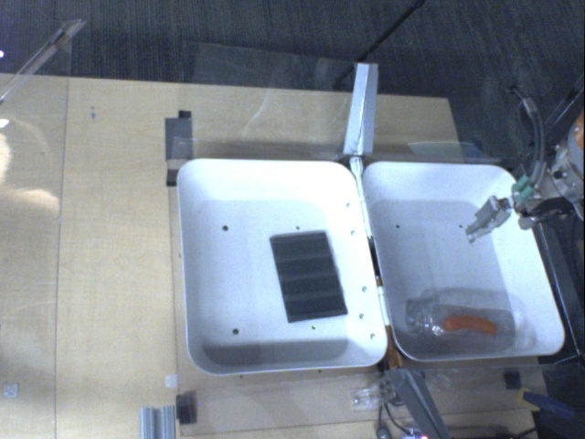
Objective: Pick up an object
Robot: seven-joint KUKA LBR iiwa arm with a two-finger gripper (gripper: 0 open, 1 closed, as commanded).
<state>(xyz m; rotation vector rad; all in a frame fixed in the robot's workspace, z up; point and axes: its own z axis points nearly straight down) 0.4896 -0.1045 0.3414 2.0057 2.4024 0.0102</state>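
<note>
Judging from the right bin, nothing has been picked up: the gripper is seen empty above its floor, with the clear packet left near its front wall.

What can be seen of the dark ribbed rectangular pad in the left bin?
The dark grey ribbed rectangular pad lies flat on the floor of the left shallow white bin, near its middle, turned a little off the bin's edges. Four raised bands cross its short way. It looks like rubber or foam. Only the bin floor touches it.
</note>
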